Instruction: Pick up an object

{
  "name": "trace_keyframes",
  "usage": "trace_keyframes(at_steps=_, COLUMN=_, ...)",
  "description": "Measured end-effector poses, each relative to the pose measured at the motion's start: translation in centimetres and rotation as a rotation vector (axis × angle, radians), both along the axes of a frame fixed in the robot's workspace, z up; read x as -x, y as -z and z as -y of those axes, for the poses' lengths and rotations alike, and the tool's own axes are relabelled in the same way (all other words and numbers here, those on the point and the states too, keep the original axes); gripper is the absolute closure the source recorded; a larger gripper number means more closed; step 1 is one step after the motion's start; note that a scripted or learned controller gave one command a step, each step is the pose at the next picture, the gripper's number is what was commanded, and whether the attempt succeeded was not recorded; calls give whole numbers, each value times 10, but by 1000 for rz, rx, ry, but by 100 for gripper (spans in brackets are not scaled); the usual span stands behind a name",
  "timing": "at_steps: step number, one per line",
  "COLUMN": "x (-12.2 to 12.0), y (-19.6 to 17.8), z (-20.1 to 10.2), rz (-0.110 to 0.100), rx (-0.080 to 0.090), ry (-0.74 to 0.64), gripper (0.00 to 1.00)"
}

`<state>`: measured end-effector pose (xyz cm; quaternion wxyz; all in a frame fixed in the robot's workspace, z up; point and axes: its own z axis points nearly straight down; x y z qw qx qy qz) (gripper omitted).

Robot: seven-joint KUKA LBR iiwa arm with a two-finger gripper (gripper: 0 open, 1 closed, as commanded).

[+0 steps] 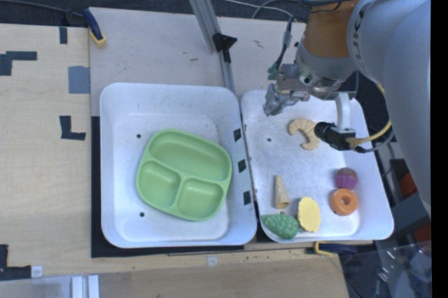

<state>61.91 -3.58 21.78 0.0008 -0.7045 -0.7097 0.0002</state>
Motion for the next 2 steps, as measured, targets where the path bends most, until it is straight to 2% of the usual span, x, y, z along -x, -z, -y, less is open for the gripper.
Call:
trace_keyframes(at_steps=1, x=-26, y=-4, z=-49, rz=2, rx=-1, ry=0, gripper=100)
trace_keyframes(at_steps=2, x=-41, y=-13, z=-94, rz=2, rx=-1, ry=1, gripper=100)
